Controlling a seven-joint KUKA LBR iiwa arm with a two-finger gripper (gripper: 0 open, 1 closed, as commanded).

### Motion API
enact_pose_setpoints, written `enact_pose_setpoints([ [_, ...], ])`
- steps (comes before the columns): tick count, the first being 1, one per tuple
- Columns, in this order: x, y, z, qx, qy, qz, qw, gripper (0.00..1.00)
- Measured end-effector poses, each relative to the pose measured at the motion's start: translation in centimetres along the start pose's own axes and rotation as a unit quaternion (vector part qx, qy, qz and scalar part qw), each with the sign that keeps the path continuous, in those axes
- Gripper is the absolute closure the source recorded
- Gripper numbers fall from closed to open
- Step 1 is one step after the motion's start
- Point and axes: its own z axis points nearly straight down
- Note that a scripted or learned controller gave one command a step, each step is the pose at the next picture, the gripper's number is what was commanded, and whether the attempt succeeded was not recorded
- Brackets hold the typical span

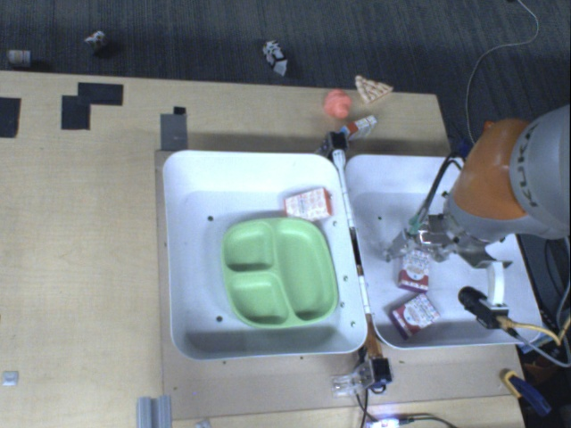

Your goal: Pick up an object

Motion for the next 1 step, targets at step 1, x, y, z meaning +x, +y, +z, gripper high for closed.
enact_pose_setpoints([
  [1,0.03,0.23,-1.13,-0.004,-0.001,-0.001,1.0,1.0],
])
